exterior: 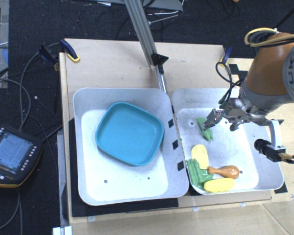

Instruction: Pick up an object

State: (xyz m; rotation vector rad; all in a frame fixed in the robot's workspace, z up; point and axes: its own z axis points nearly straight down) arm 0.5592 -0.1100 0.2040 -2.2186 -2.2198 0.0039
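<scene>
My gripper (223,121) hangs over the upper part of the right bin (250,146), its two dark fingers spread open with nothing between them. A small green piece (205,130) lies on the bin floor just below and left of the left fingertip; I cannot tell whether they touch. Further forward in the same bin lie a pale yellow piece (200,154), a green object (197,173), a brown drumstick-shaped object (224,171) and a yellow object (219,184), clustered at the front left corner.
The left bin (88,106) holds a blue square plate (130,133). A slanted metal pole (142,28) rises behind the wall between the bins. A black camera part (267,150) sticks out by the right bin's right rim.
</scene>
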